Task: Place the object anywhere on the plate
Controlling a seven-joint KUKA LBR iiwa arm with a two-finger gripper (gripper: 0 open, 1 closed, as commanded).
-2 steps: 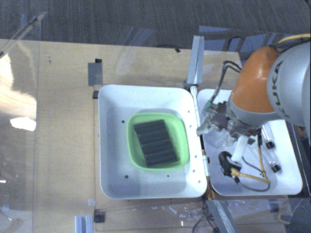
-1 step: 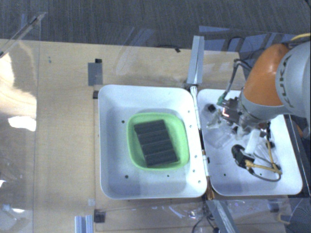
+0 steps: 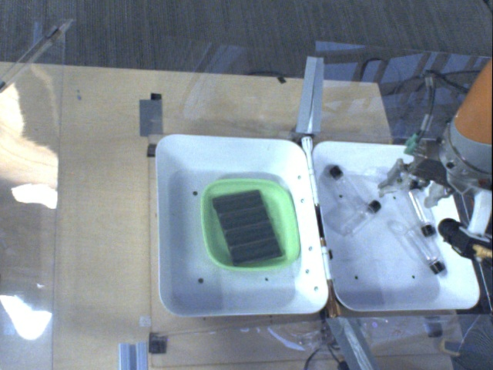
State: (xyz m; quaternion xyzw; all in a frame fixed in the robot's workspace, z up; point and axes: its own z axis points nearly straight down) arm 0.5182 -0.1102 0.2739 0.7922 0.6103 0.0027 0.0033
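1. Green plate sits in the left bin with a dark ridged block lying on it, so the placing looks done.
2. Block's long axis runs up-left to down-right.
3. Gripper hangs over the right bin; whether it's spread or closed, I can't tell.

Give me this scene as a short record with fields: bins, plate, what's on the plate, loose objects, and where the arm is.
left bin: shallow white bin holding the plate
plate: square light-green plate, roughly centred in the left bin
on plate: dark grey ribbed rectangular block, lying flat, turned slightly askew
right bin: shallow white bin holding several clear plastic vials with black caps, scattered and lying down
arm: grey arm with orange band over the right bin's far right corner
gripper: gripper low above the vials; finger state unclear
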